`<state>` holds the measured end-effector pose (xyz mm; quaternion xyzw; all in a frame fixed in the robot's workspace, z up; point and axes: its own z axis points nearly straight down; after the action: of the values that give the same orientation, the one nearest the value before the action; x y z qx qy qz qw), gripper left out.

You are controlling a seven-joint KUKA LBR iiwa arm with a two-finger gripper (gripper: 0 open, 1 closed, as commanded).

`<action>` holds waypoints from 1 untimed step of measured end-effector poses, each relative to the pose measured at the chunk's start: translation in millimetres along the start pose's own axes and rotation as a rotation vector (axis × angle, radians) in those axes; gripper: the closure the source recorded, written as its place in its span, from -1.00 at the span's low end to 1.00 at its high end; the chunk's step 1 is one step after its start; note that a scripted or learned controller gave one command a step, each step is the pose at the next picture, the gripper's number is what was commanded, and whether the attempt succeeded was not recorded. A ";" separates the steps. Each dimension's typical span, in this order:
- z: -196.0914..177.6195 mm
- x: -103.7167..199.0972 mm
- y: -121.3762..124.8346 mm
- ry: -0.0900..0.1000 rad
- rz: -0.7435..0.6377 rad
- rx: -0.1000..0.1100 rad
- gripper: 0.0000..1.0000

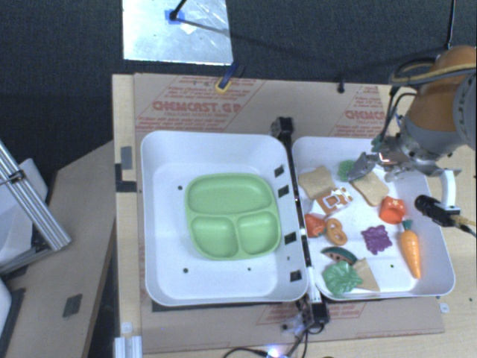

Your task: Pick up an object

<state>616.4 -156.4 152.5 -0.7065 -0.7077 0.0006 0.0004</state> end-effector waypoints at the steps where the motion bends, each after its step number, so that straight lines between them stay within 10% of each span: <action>1: 41.1 1.4 3.7 -0.001 0.000 -0.017 -1.00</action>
<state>620.1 -155.0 111.4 -0.7066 -0.7076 -0.0049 -0.0061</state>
